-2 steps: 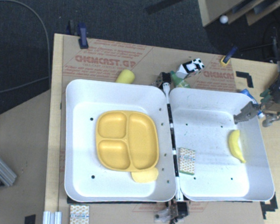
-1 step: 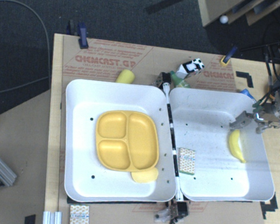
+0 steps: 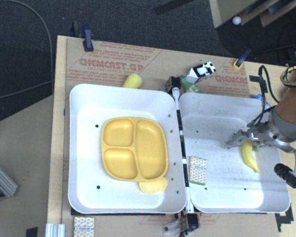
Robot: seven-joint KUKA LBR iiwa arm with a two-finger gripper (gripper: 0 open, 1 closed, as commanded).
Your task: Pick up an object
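A yellow banana (image 3: 251, 156) lies in the right bin (image 3: 218, 196), near its right side. My gripper (image 3: 245, 141) hangs right over the banana's upper end, at the end of the grey arm with the orange band (image 3: 295, 104). Its fingers (image 3: 234, 141) look spread open, one reaching out to the left, and the banana's tip sits just under them. The banana rests on the bin floor. A small patterned packet (image 3: 197, 170) lies at the right bin's left edge.
A yellow divided plate (image 3: 134, 149) sits in the left bin (image 3: 83, 135), with a yellow piece (image 3: 153, 186) at its lower edge. Outside the bins are a yellow object (image 3: 132, 80), a black-and-white toy (image 3: 203, 70), a blue clamp (image 3: 87, 38) and another packet (image 3: 83, 229).
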